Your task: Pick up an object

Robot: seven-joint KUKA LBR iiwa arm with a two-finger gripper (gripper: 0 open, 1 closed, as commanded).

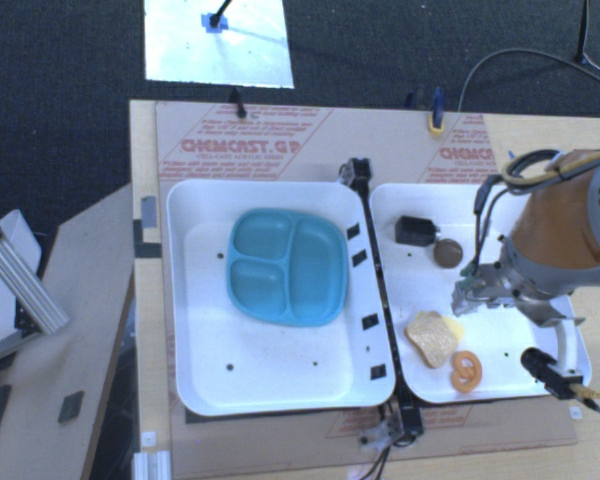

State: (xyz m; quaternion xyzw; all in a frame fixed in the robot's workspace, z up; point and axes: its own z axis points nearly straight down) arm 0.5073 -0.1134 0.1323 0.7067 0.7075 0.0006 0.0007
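Observation:
The right bin (420, 383) holds a black block (416, 231), a brown round object (447, 253), a slice of bread (433, 338) and an orange pretzel shape (466, 370). My gripper (469, 297) hangs low over the middle of this bin. It is just right of and above the bread, and below the brown round object. I see nothing clearly held in it. A small pale yellowish patch shows at its lower left edge, and I cannot tell what that is.
A blue divided plate (285, 266) lies in the left bin (205, 368). A black ridge with clips (372, 278) separates the two bins. The orange-banded arm (565, 233) covers the right bin's right side, with cables arching above it.

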